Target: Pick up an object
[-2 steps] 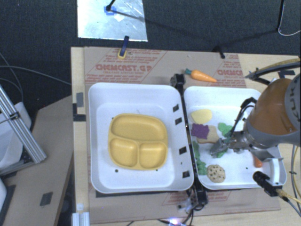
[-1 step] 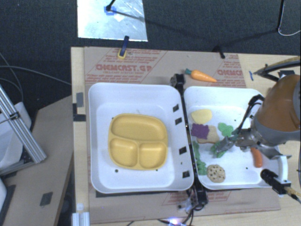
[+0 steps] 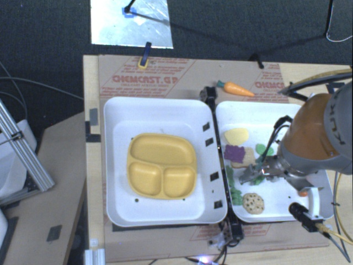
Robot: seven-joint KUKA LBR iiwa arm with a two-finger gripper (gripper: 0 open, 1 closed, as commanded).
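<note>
**A:** Dark carpet rings the table (image 3: pixel 94 148); what room have you got?

**Me:** Two white bins sit side by side on brown board. In the left bin (image 3: pixel 113 164) a yellow tray (image 3: pixel 161 164) takes the middle, with bare white all round it out to the rim. The right bin (image 3: pixel 281 110) is crowded along its left wall: a yellow piece (image 3: pixel 236 135), a purple block (image 3: pixel 235 153), green bits (image 3: pixel 235 193) and a cookie (image 3: pixel 253 202) near the front edge. My end effector (image 3: pixel 251 175) hangs low in that bin, between the block and the cookie. Whether it is parted or clenched I cannot tell.

**A:** Any writing?

**Me:** "CHEMCAST" in red on the board behind both bins, reading upside down. A carrot (image 3: pixel 236 89) lies there, outside the rim.
</note>
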